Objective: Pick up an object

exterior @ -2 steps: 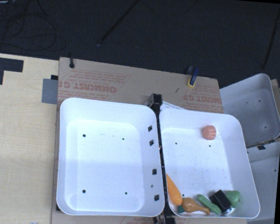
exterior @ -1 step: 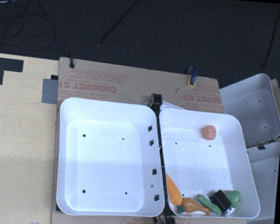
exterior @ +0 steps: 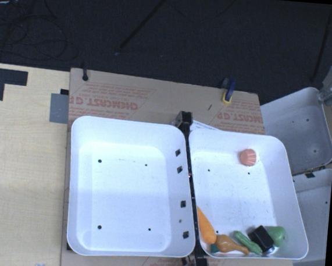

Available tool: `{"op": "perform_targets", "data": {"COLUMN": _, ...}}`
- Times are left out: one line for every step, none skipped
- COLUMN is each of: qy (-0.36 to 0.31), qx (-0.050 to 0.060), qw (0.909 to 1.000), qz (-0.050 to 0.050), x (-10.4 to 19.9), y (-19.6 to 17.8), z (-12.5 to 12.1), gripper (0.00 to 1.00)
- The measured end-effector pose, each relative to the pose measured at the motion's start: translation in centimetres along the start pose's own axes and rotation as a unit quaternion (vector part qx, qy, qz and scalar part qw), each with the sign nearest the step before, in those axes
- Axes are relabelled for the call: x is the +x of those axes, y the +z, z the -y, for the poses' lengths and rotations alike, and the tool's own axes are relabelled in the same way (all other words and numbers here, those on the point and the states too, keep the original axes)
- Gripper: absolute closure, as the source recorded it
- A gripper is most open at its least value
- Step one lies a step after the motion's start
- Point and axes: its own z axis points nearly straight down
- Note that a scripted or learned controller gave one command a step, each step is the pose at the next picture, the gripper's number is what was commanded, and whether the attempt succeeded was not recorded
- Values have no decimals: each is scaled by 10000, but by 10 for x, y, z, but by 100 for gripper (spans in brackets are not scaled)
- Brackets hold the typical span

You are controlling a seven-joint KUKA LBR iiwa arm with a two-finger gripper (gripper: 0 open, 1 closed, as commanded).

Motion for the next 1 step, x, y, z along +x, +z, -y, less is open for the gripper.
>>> {"op": "perform_targets", "data": {"qy": 65, "qx": 60, "qw": 10000, "qz": 8, "x": -62, "y": 70, "z": -46, "gripper": 100}}
